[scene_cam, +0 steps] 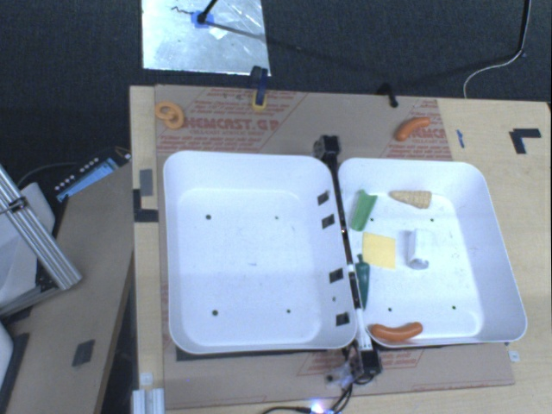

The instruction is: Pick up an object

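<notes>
camera view had the pickings loose in the right bin point(500, 257) around the yellow square point(379, 250): green block point(363, 210) just above-left, white cylinder point(417, 248) just right, probably spaced for easy grabbing. gripper's grip, couldn't tell.

Even overhead light, bright and near blown-out on both white bins point(250, 166) with only faint shadows along their rims, glare patches on the silver sheet point(207, 24) at top, dark floor underexposed, overall soft focus and low resolution, small items slightly blurred
</notes>
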Tool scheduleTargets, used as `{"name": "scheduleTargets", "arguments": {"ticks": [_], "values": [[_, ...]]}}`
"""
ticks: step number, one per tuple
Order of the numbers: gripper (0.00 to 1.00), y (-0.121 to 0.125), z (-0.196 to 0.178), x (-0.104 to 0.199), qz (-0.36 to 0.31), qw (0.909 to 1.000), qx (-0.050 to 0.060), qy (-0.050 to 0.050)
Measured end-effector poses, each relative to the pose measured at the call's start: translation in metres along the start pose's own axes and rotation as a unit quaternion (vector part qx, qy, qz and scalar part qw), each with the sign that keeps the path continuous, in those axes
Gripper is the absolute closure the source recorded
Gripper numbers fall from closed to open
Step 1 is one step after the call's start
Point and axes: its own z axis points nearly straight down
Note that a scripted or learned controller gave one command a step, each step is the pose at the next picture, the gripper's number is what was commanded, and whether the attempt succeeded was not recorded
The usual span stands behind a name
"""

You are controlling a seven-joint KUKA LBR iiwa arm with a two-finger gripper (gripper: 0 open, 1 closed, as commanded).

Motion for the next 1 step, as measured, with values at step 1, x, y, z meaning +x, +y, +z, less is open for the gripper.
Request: {"name": "scheduleTargets", "arguments": {"ticks": [1], "values": [[1.00, -0.0363, 0.1280, 0.0595, -0.005, 1.0000, 0.007, 0.003]]}}
